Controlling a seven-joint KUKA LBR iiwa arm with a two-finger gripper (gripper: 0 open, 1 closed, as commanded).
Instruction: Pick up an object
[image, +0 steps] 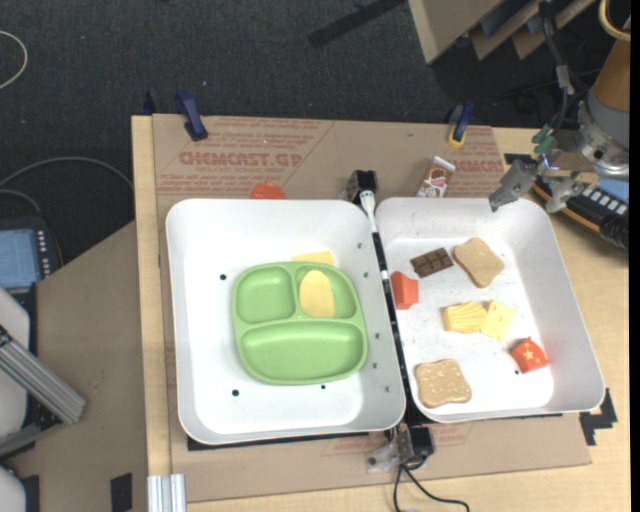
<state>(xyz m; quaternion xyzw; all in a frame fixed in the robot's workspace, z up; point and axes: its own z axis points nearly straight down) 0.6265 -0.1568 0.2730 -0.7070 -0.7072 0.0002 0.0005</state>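
Observation:
The right bin (570, 300) holds several toy foods: a brown chocolate piece (432, 262), a tan bread piece (478, 262), a red-orange piece (404, 290), a ridged yellow chip (463, 317), a yellow cheese wedge (498, 320), a small red item (529, 354) and a toast slice (442, 382). My gripper (525, 192) hovers over that bin's far right corner, above and to the right of the bread. Its fingers look spread, with nothing between them.
The left bin (200, 300) carries a green divided plate (298, 345) with a yellow piece (317, 293) in one compartment and a pale yellow piece (313, 259) behind it. A small carton (434, 178) and two blue clamps (190, 115) (460, 122) sit on the cardboard beyond the bins.

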